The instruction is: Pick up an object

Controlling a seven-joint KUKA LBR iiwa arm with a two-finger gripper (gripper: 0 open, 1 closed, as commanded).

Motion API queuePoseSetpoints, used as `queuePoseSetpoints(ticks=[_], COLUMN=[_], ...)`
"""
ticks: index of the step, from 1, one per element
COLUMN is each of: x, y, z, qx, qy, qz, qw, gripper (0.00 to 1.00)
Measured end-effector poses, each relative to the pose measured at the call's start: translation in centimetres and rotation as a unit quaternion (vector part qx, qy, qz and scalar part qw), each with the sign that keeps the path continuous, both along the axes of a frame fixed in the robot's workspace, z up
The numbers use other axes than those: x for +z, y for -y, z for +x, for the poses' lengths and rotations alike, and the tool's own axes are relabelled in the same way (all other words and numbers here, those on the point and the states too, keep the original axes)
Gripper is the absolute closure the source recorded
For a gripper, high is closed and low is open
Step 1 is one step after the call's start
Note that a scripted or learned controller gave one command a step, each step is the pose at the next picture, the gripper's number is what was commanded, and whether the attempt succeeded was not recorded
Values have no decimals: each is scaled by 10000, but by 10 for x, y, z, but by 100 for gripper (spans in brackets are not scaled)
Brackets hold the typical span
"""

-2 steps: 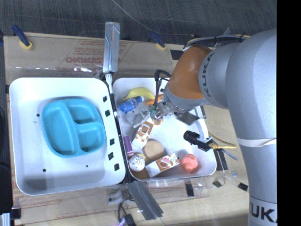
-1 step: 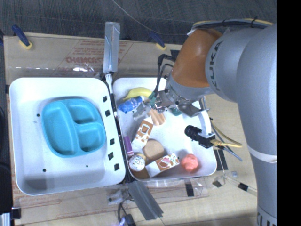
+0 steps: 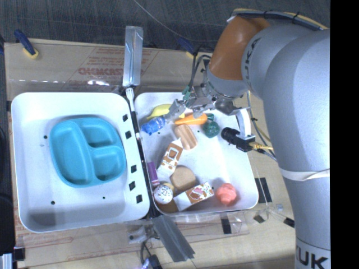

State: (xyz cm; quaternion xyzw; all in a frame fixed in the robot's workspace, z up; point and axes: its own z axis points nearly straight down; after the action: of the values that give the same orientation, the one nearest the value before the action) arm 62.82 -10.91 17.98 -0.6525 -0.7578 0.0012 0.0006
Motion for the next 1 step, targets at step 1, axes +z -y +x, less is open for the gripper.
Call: queuePoseSetpoints(ticks=[1], x=[-72], y=[-13], z=[-9], qx=[684], qy=[-24], qz=[15], qw=[9977], gripper=[0])
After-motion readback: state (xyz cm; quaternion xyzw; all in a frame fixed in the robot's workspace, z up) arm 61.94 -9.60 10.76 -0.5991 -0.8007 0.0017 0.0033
